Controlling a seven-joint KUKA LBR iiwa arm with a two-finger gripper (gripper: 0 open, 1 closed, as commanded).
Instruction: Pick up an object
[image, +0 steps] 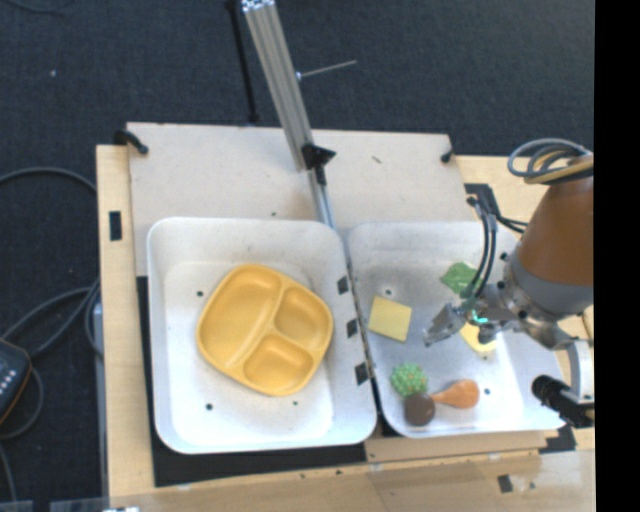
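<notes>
Camera view: gripper (452, 322) low in the right bin (400, 245), among the small objects; finger state cannot be told from here. A yellow object (482, 336) sits just beside the gripper, partly hidden by it; contact unclear. Green leaf-like piece (459, 277) near, toward the bin's far side; pale yellow block (390, 318) to the gripper's left, apart from it. Along the near wall: green bushy piece (408, 379), dark brown rounded piece (419, 408) touching it, orange drumstick-shaped piece (457, 394) just beside. Left bin (175, 300) holds a yellow three-compartment tray (264, 328), tilted diagonally. Grey arm (560, 250) enters from the right; aluminium post (285, 90) rises behind the bins.
</notes>
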